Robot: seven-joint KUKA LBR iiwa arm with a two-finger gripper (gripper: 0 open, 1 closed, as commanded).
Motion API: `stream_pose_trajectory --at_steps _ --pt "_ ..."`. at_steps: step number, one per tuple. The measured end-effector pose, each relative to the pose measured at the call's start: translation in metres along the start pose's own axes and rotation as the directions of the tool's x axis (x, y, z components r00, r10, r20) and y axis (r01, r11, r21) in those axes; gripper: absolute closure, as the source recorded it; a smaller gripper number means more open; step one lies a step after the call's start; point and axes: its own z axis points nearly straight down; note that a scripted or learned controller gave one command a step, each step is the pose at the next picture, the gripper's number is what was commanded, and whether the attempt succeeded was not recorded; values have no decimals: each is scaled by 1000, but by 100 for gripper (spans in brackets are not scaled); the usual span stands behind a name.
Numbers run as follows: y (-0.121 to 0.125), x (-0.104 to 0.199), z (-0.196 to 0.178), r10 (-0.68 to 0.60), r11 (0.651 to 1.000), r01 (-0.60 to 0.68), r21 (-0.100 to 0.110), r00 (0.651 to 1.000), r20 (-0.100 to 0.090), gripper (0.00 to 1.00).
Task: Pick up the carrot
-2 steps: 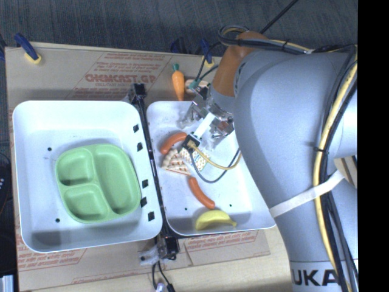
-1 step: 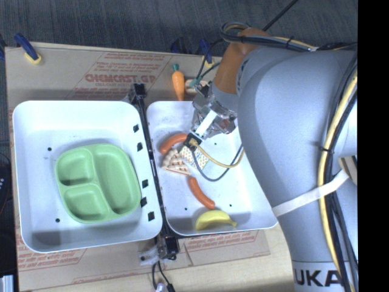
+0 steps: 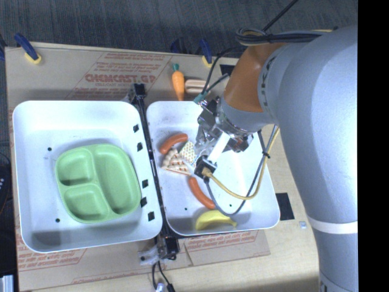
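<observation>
Looking down on cardboard-topped bench (image 3: 109,72), grey carpet (image 3: 91,11) beyond. Spotting carrot (image 3: 177,85) outside right bin (image 3: 167,119), past its far-left corner, apart from gripper (image 3: 202,154) mid-bin; can't tell its grip.

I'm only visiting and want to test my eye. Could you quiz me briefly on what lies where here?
1. True or false: the carrot lies inside the right bin.
2. Which bin holds the green divided plate? A: the left bin. B: the right bin.
3. Fill in: the yellow fruit at the right bin's near edge is a ____.

Key:
1. False; it lies on the bench, just beyond that bin's far edge.
2. A.
3. banana.
</observation>
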Motion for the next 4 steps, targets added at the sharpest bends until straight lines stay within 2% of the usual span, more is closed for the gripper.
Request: stream_pose_trajectory --at_steps 1,2,3,4 --pt "-8 -68 -83 -44 999 44 -2 999 1 100" --pt "-8 -68 -83 -45 999 45 -1 999 1 0" --pt "29 -82 -175 -56 998 56 -2 998 1 0" --pt "39 -30 -60 313 950 -313 2 950 2 0"
